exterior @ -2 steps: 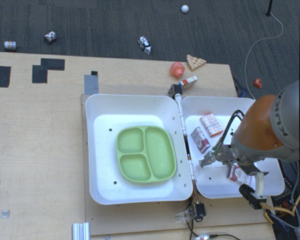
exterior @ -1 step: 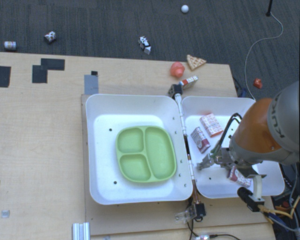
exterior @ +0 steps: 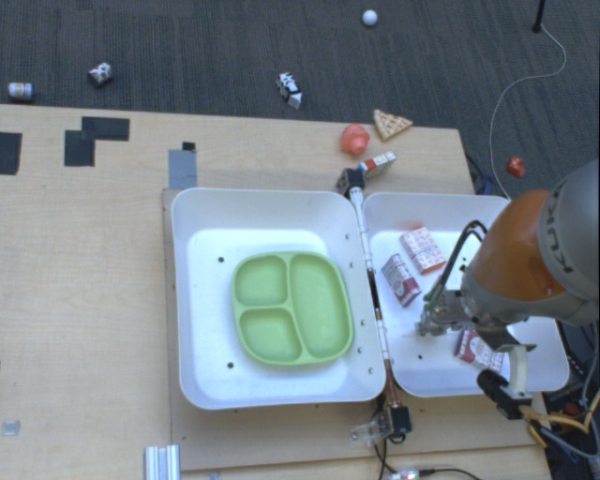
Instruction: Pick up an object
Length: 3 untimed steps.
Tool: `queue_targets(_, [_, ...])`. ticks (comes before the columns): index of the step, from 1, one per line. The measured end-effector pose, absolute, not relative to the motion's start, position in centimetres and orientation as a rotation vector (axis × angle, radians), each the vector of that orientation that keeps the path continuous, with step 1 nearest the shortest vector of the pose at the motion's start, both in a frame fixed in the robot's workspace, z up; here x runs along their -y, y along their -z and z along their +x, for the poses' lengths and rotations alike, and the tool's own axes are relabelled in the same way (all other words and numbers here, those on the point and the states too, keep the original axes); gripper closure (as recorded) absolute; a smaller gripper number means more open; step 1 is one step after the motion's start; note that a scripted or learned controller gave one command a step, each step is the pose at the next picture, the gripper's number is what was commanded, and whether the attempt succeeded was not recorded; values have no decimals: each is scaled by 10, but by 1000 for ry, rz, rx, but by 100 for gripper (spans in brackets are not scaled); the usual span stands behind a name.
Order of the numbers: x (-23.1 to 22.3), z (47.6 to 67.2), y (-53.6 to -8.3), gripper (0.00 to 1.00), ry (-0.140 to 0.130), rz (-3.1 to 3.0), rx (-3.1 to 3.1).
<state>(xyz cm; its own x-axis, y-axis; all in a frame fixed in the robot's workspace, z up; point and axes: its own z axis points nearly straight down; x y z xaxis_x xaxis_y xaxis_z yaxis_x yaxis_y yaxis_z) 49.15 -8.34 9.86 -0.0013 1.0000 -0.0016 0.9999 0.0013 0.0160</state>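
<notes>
Hovering low in right bin [exterior: 553, 370], our gripper [exterior: 433, 323], finger state we cannot tell; nearest carton [exterior: 399, 279] just up-left, long axis diagonal

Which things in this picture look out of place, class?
Several small things lie outside the bins: a red ball and a pizza-slice toy at the bench's far edge, and small bits scattered on the dark floor beyond it, including a white ball.

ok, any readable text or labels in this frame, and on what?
None can be read.
Red-and-white printed cartons in the right white bin: print too small and blurred.
Small red-and-white tube on the bench behind the bins: blurred.
Green three-compartment plastic tray: no markings seen.
</notes>
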Motion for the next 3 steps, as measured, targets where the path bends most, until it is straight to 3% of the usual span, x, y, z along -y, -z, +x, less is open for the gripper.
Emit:
queue_targets(1, [83,491,-99,0,-16,2211,-2215])
queue_targets(2, [87,489,-87,0,-9,2216,-2219])
queue_targets(3, [87,491,-98,100,-15,2211,-2217])
